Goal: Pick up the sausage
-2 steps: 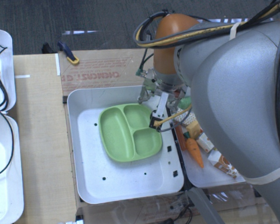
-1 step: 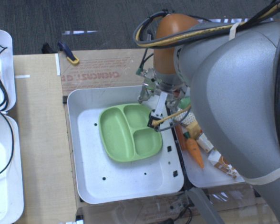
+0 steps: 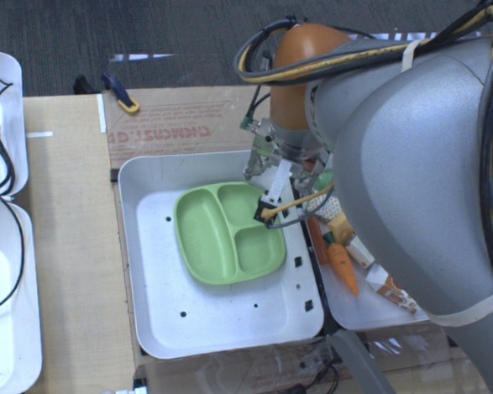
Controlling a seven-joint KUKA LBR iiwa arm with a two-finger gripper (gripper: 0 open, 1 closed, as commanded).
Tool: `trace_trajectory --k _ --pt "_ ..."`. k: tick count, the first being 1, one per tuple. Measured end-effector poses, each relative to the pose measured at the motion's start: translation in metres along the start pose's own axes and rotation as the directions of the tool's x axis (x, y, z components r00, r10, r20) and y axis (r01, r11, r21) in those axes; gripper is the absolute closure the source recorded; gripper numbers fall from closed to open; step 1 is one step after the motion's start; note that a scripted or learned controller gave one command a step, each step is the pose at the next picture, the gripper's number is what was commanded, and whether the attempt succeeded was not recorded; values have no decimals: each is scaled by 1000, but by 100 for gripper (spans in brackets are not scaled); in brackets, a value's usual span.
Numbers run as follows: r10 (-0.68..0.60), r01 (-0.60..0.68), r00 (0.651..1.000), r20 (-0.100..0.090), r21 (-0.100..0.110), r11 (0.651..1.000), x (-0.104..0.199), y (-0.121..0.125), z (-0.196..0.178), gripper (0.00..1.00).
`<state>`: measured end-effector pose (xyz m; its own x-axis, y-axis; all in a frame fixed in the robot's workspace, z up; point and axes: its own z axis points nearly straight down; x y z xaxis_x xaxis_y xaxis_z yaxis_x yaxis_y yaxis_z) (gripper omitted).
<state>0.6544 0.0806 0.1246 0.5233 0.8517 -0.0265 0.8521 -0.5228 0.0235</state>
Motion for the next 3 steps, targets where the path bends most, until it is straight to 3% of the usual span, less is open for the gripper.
trace_trajectory --k 1,2,3 --pt "141 -141 990 -18 29 990 -28 23 -63 0" --pt "0 0 1000 -11 11 1000 -2 2 -17 0" --pt "79 -79 997 -1 6 997 3 -1 -22 0"
